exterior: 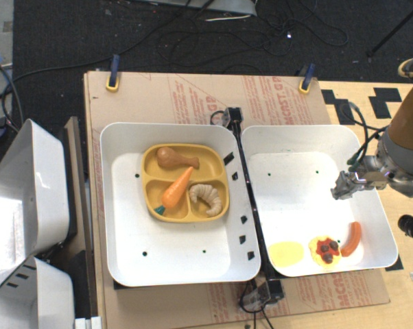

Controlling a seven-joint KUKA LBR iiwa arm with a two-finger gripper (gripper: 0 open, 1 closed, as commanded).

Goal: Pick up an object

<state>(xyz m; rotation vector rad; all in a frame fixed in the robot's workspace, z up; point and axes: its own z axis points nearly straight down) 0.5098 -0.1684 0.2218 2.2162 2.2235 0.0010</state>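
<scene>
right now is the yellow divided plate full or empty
Full: the yellow divided plate holds a drumstick, a carrot and a shrimp, one per compartment.

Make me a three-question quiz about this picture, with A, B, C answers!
1. Where is the carrot?
A. in the yellow plate
B. in the right bin
C. on the cardboard

2. How many foods lie in the right bin?
A. one
B. three
C. five

3. Where is the gripper?
A. over the plate
B. over the right bin
C. outside both bins

Answers:
1 A, the carrot lies across the plate's compartments.
2 B, a yellow slice, a pizza piece and a sausage.
3 B, white bin floor lies below it.
</scene>
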